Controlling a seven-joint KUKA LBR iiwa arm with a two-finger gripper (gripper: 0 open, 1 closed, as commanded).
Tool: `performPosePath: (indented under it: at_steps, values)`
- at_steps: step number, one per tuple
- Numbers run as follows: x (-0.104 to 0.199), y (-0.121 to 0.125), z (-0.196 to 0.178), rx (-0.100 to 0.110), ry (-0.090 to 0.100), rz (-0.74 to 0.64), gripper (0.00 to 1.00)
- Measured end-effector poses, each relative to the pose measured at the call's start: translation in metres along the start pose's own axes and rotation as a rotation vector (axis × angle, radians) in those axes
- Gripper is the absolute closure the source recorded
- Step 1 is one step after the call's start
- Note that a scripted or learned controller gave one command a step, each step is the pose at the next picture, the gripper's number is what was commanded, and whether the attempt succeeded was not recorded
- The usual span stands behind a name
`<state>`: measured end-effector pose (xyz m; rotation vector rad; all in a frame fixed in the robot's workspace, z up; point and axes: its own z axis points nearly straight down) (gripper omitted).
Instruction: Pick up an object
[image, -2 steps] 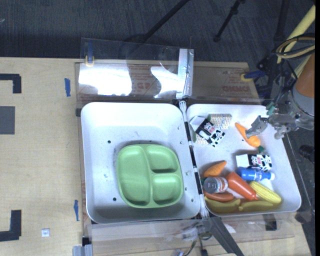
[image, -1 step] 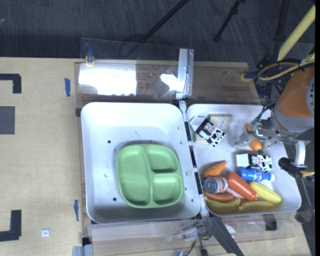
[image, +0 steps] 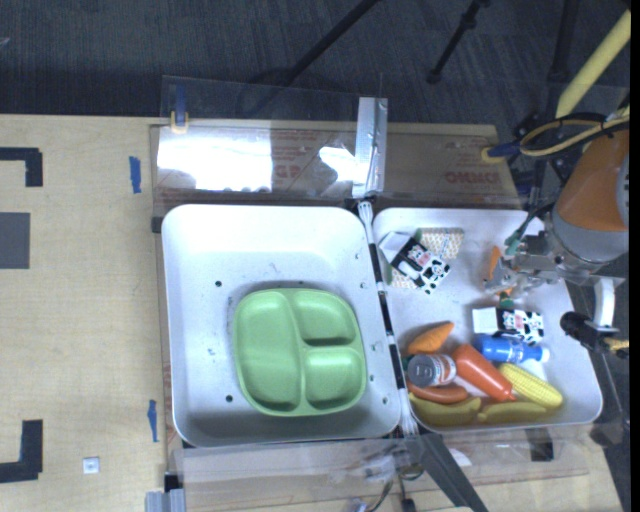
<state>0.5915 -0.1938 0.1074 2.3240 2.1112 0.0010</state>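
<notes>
No label is legible; the arm (image: 592, 205) enters at 3 o'clock, gripper (image: 515, 275) over the right bin (image: 590, 400), aperture indeterminable.

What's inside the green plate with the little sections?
Nothing sits in the green plate; its three sections look bare. What lies beneath it is covered, apart from the left white bin around it.
</notes>
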Motion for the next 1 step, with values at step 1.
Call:
performPosePath:
  at_steps: [1]
  values:
    - [0.0749,0.0017,-0.108,0.002,0.001,-0.114,1.0]
